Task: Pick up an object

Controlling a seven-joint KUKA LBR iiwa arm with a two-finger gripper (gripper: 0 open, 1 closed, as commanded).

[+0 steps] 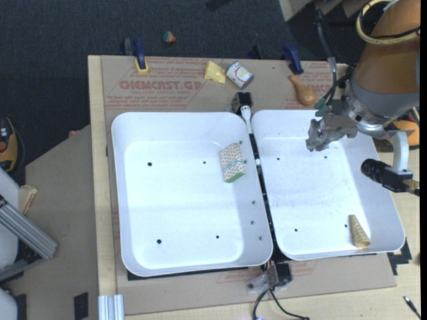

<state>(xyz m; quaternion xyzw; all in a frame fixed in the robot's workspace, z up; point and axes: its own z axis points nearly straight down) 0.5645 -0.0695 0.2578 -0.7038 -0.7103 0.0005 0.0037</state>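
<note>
Far off to my claw's side sits the other bin [133, 199], and the only thing in it is a small patterned block [232, 162], leaning against the wall nearest me, probably just where it got dropped. My claw [325, 137] hangs over the upper part of my own bin [313, 239], nothing between the prongs as far as I can see, but honestly can't tell if they're apart or together. In this bin there's a little tan cone [359, 231], well away from the claw by the lower corner. Either could be my pick, I'd guess the cone.
</note>
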